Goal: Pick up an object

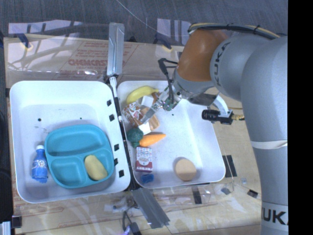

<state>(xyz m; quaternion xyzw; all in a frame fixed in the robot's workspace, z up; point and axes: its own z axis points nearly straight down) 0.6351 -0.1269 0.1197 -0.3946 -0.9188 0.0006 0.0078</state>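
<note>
Dark grey carpet [58, 1], cardboard-topped bench [73, 58]

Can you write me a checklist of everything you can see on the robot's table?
Surface: bench with left bin and right bin.
Job's things: right bin holds banana, packet, broccoli, carrot, carton, round bun.
Clutter: left bin holds blue tray with a potato in it, and a bottle beside it.
Grippers: gripper low over the packet.
Cables: thin wire above the bench; black cable on the arm.
Surroundings: grey carpet.
</note>
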